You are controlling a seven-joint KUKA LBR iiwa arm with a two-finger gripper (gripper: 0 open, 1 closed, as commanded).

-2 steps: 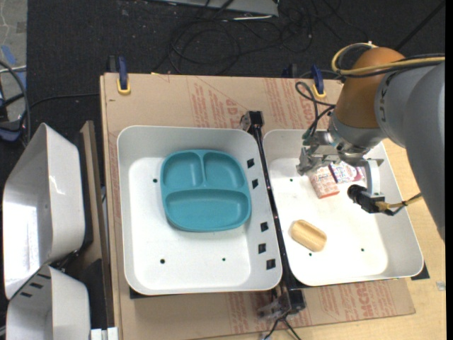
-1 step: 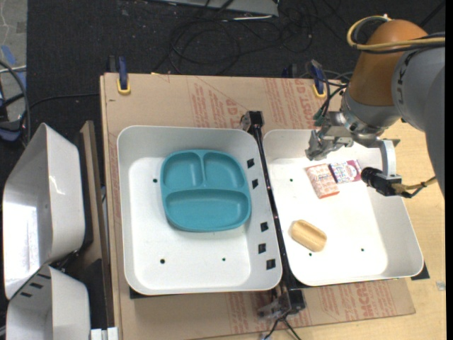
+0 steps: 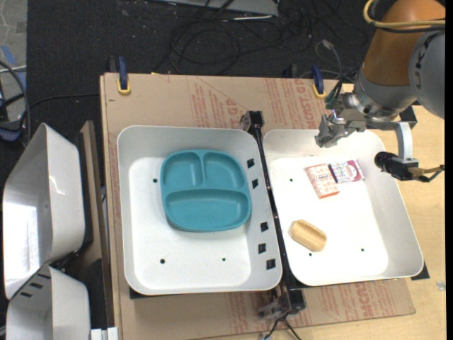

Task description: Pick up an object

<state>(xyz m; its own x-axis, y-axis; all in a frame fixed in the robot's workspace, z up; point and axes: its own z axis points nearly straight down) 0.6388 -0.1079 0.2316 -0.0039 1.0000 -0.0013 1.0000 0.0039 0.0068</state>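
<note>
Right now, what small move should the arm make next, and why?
Probably down and slightly forward onto the small packet: the gripper hovers at the right bin's far edge, just beyond that packet and holding nothing.

desk (image 3: 212, 101): brown board with red print
left bin (image 3: 138, 261): on the desk's left half
right bin (image 3: 396, 253): on its right half, touching the left bin
clamps (image 3: 124, 76): at the far edge

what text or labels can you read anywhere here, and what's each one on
Red printing on the cardboard sheet under the bins: lettering runs along its top and bottom edges, too distorted to quote.
Small packet in the right bin: red and pink label printing, too small to read.
Teal tray, tan block: no text.
</note>
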